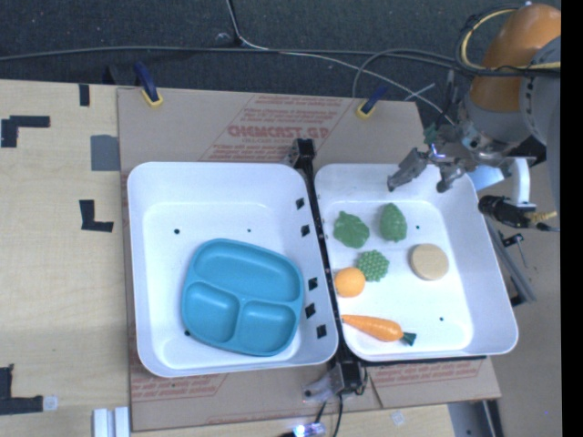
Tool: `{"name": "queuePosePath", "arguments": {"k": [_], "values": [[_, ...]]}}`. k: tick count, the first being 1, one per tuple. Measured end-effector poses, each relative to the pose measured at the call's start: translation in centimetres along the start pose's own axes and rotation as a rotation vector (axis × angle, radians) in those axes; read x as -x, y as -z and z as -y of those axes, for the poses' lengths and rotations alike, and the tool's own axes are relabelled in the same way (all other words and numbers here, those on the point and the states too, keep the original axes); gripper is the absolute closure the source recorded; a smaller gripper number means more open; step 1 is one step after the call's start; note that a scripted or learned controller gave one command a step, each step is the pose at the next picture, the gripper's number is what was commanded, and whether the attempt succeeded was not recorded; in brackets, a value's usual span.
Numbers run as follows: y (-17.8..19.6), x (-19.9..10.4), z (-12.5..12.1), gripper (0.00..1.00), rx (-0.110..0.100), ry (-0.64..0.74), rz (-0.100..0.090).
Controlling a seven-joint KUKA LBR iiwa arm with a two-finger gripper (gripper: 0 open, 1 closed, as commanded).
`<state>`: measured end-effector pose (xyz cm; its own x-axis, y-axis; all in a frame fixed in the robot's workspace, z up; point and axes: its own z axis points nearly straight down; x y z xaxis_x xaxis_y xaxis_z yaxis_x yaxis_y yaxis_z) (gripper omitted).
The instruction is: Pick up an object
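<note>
The hand point(424, 173) hangs spread wide and holding nothing over the right bin's point(487, 335) far rim: the approach step. Next, I judge, it descends onto the nearest broccoli point(393, 223).

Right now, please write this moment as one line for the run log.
gripper: open, holding nothing, over right bin far edge | right bin: carrot, orange, three green vegetables, beige disc | left bin: blue divided tray
</note>
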<state>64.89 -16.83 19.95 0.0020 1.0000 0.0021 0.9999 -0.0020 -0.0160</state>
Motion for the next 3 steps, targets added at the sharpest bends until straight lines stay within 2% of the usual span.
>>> {"name": "queuePosePath", "arguments": {"k": [1,2,3], "values": [[1.0,0.0,-0.3,0.0,0.014,0.004,0.003],[-5.2,-0.2,0.4,0.0,0.01,0.004,0.003],[-9.9,-0.9,0.8,0.0,0.011,0.004,0.002]]}}
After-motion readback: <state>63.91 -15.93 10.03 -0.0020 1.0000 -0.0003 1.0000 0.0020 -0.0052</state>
